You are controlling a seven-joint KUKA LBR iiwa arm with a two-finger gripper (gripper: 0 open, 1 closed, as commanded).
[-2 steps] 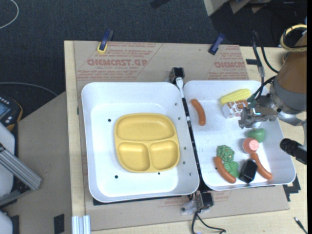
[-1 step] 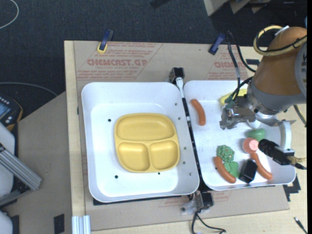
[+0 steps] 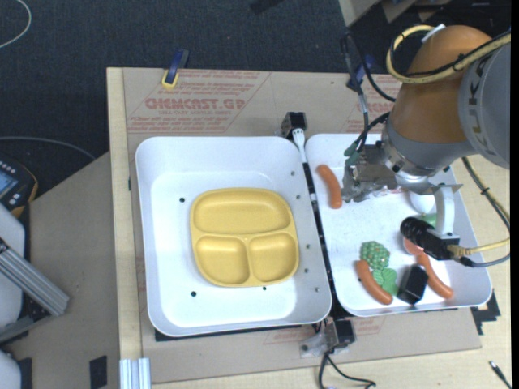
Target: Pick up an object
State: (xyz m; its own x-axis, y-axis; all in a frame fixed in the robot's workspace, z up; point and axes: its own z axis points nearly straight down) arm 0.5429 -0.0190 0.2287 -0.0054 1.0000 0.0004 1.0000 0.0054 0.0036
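The right bin [image 3: 349,298] holds several small items: an orange sausage [image 3: 329,185] near its left wall, a second sausage [image 3: 375,282] at the front, a third [image 3: 432,272] to the right, a green broccoli piece [image 3: 375,255] and a black block [image 3: 413,284]. My gripper [image 3: 354,186] hangs low over the bin's back left part, just right of the first sausage. Its dark fingers point down beside that sausage, and nothing shows between them. The arm's orange band and grey wrist hide the bin's back right part.
The left bin [image 3: 162,241] carries a yellow compartment tray [image 3: 243,235] in its middle. A black clamp [image 3: 293,125] sits at the back between the bins. Cables loop around the wrist. Cardboard covers the bench beneath both bins.
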